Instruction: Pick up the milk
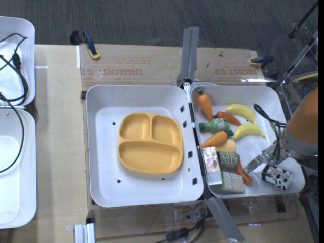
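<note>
One milk carton point(277, 177), two bananas point(242, 112) and apparently three carrots point(205, 105) are counted in the right bin point(273, 92), the gripper point(264, 158) being seen with jaws apart.

My grey arm with its orange band point(307, 116) comes in from the right side of the bench and hangs over the right edge of the right-hand shallow white bin point(273, 91). Below the band, my wrist tapers down and leftward into the bin's front right corner. My two-finger metal gripper point(264, 161) sits low there, slanting toward the bin's floor. I cannot make out how my fingers are set from here.
</note>
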`<action>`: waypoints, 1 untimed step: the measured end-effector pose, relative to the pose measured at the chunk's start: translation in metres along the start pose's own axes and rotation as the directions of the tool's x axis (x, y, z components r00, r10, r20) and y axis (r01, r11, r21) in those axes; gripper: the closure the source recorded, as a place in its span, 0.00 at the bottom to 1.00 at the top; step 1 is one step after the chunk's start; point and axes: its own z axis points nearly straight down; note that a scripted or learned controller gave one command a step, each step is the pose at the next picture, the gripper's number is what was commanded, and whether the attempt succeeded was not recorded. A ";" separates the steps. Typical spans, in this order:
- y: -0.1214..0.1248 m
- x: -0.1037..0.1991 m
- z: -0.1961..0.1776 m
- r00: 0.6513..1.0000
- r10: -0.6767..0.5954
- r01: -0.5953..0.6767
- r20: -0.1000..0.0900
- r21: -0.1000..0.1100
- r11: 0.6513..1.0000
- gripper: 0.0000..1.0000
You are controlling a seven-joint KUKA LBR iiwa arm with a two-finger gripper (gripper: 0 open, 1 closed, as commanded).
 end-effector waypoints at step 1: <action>-0.016 -0.028 0.004 0.982 0.185 -0.185 -0.026 0.006 0.983 0.00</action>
